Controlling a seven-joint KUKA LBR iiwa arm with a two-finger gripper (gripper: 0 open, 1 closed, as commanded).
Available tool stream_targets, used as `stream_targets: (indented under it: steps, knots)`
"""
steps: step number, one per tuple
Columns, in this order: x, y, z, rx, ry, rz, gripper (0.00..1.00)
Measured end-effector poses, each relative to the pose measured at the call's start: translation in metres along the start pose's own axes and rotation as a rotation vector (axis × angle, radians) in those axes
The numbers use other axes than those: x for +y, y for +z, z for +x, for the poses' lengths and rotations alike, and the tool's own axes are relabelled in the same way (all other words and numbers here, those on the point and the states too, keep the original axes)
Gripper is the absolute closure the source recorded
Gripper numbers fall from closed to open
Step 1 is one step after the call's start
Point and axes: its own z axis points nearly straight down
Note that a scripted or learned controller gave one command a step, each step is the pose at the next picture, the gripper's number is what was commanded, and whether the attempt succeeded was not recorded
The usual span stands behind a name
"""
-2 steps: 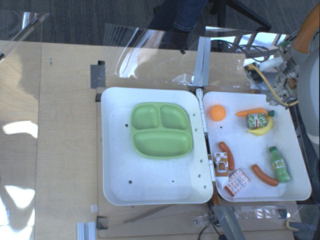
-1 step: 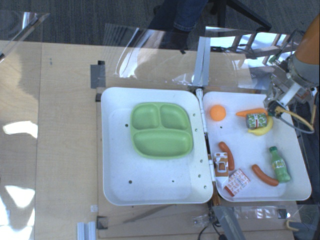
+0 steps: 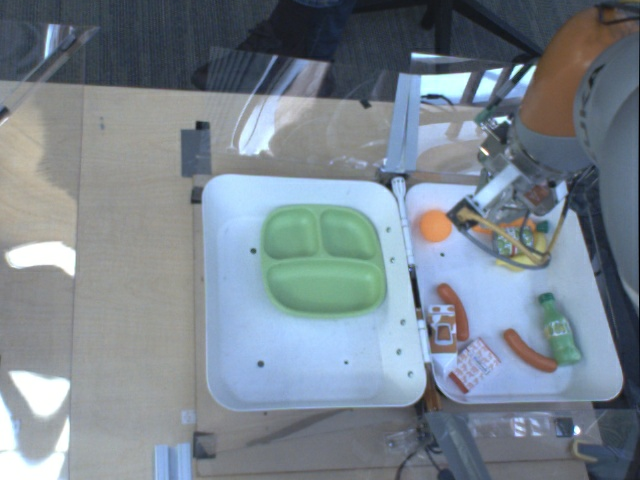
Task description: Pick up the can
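The gripper (image 3: 508, 236) hangs over the far side of the right bin (image 3: 588, 268). I cannot tell if its jaws are open. The can (image 3: 443, 326) lies nearer the desk's front edge, beside a sausage (image 3: 455, 303). The grab has not begun, I think. Next, the gripper must move over the can and go down.

On my feed the arm (image 3: 575, 78) reaches in from the right, and I see the gripper (image 3: 512, 240) low over the far part of the right bin (image 3: 592, 373). An orange ball (image 3: 435, 226) lies just to its left. Nearer me along that bin's left wall, a sausage (image 3: 453, 304) touches the can (image 3: 444, 328), with a red-and-white packet (image 3: 474, 363) just beside it. A second sausage (image 3: 529, 351) lies next to a green bottle (image 3: 558, 329) on its side. In the left bin (image 3: 225, 373) I see a green divided plate (image 3: 323, 260).
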Motion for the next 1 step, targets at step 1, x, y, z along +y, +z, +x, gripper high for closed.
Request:
stream_targets:
  steps: [1]
  knots:
    - [-0.0742, 0.0092, 0.0569, 0.003, 0.476, -0.001, 1.00]
